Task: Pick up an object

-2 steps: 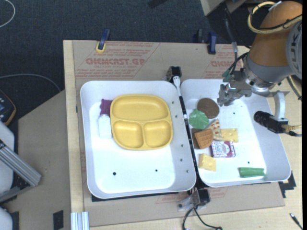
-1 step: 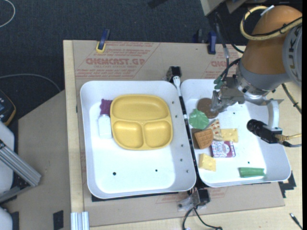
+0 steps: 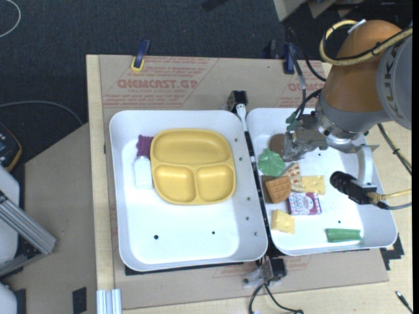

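Left of the pincer, a yellow divided plate point(image 3: 193, 166) lies in the left bin point(image 3: 124, 195), purple item point(image 3: 143, 145) and white item point(image 3: 141, 173) beside it.

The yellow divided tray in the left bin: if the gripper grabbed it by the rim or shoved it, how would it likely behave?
The yellow divided tray looks like moulded plastic, so probably stiff and light for its width. It lies flat on the left bin, so a push would likely slide it, not tip it. Its smooth rounded rim may slip in a two-finger pinch, and it partly overlaps a purple item.
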